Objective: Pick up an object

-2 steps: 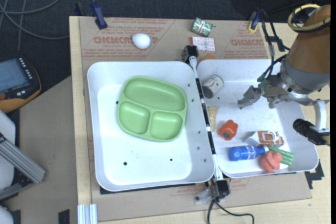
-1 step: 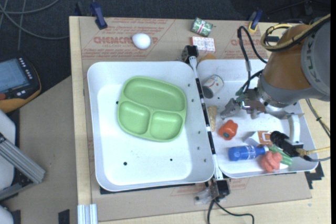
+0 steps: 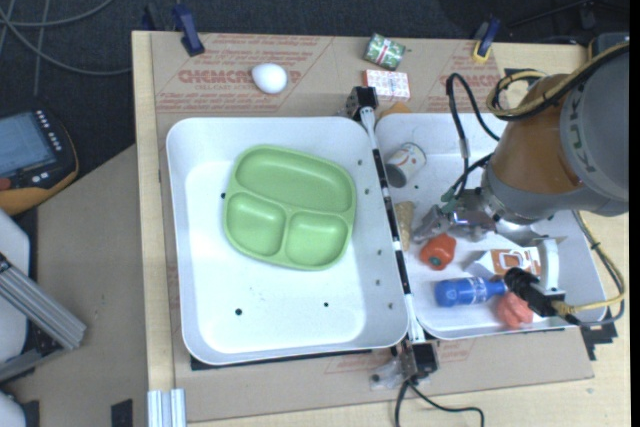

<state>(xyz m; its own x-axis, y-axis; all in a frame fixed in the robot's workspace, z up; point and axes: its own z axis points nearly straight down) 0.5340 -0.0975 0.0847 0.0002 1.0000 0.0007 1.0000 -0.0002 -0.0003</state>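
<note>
The arm (image 3: pixel 560 145) reaches in from 3 o'clock and bends down into the right bin (image 3: pixel 440 140). Its gripper (image 3: pixel 455 215) sits low near the bin's middle, just above an orange object (image 3: pixel 436 251); whether it is apart or together I cannot tell. At 6 o'clock of the gripper lies a blue bottle (image 3: pixel 466 291), with a red item (image 3: pixel 512 312) at the bottle's 4 o'clock and a white packet (image 3: pixel 510 262) at the bottle's 1 o'clock. A clear cup (image 3: pixel 403 160) lies at the bin's 11 o'clock. The left bin (image 3: pixel 200 295) holds a green divided plate (image 3: pixel 290 205). On the surface (image 3: pixel 300 65) at 12 o'clock rest a white egg (image 3: pixel 268 77) and a small green can (image 3: pixel 385 51).
</note>
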